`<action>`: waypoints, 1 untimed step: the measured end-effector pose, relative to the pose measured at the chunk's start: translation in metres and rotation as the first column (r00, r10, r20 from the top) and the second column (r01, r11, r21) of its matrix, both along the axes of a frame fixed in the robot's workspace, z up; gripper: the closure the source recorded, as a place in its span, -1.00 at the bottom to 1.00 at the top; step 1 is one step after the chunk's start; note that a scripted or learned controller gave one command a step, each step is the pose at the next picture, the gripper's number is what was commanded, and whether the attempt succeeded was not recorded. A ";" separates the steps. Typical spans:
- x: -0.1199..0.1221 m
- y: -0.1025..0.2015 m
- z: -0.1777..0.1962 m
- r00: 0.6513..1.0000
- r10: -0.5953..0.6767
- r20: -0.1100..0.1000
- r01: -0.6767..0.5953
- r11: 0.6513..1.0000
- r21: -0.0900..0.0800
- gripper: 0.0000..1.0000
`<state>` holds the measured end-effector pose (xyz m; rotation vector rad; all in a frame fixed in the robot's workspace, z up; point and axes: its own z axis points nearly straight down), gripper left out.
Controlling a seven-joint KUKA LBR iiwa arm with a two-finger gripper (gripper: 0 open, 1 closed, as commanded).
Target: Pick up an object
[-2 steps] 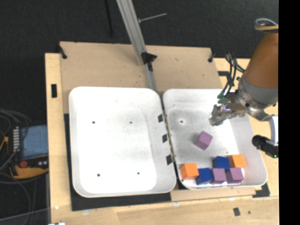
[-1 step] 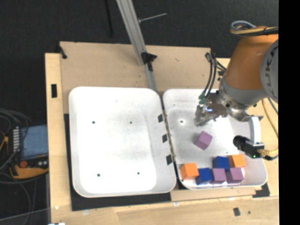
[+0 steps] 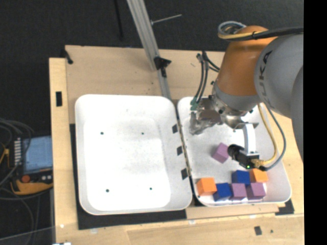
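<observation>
Two white bins point(image 3: 127, 152) – three purple blocks point(image 3: 220, 152), two blue blocks point(image 3: 223, 191), two orange blocks point(image 3: 206, 186).

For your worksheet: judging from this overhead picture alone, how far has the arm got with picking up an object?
Done: the grey arm's gripper has reached over the right white bin. In hand: nothing is visibly held. Left: every small block, including the lone purple cube and the orange cube, lies on the bin floor, so the grasp and lift remain.

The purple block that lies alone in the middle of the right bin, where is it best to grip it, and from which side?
Probably from straight above, fingers on two opposite flat side faces of the lone purple block. It sits turned relative to the bin wall, so the wrist should rotate to match.
</observation>
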<state>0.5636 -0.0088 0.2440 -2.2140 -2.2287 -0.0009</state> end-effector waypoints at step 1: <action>0.012 0.051 0.007 1.000 0.001 0.001 -0.001 1.000 0.001 1.00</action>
